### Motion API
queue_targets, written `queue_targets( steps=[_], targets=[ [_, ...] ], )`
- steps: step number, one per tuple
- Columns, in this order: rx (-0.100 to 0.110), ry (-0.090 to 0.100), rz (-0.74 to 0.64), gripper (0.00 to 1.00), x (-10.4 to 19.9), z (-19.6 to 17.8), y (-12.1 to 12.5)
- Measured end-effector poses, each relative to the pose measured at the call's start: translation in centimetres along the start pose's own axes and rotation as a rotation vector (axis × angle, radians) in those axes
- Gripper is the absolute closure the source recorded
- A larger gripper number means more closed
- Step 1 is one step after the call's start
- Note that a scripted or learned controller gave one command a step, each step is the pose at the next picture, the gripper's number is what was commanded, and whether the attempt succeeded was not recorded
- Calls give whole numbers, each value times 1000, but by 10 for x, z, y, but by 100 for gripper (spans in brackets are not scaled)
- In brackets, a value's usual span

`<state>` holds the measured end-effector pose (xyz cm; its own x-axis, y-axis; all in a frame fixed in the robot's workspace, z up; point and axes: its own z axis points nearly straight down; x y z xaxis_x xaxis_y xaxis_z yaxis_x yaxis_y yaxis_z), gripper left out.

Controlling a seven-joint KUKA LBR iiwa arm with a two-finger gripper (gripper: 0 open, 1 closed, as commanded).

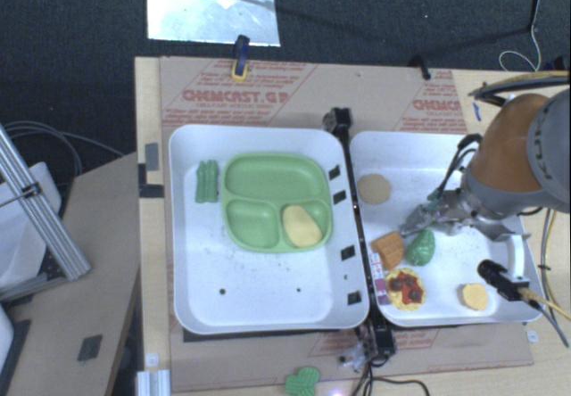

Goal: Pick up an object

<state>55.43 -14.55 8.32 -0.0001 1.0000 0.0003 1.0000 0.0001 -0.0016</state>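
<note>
**Ana:** Where does the arm stand in this one?

**Ben:** The grey arm with its orange band (508,149) reaches in from the right and bends down over the right-hand shallow white bin (446,167). Its two-finger gripper (426,223) sits low, just above and touching or almost touching the rounded green plastic vegetable (420,247). Whether the claw is parted or clamped cannot be told from here; the metal parts blur together, and nothing is plainly seen between them.

**Ana:** So the green piece is the target?

**Ben:** Probably, judging by where the tip points. Beside it on the left lies an orange ridged toy wedge (389,249), nearly touching it. Below that is a small pizza-like disc with red and yellow topping (406,287), and a yellow round piece (475,297) lies near the bin's lower right corner. A pale tan flat disc (374,188) lies apart, near the upper left of that bin.

**Ana:** And the other bin?

**Ben:** The left-hand white bin (192,296) bears a green divided plastic tray (268,180) with a yellow lemon-shaped toy (302,226) in its lower right compartment (it is cradled there, so it cannot roll). A green bean-pod toy (207,181) lies just left of the tray.

**Ana:** Risk?

**Ben:** The wedge crowds the green piece, so a descending finger could nudge it instead.
</note>
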Motion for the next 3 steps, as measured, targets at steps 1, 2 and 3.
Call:
queue_targets(
  steps=[1,2,3],
  targets=[
    [-5,0,-5,0,9,-2,20],
    [-7,-1,-4,100,8,-13,21],
    [-13,1,-9,100,61,-97,46]
  ],
)
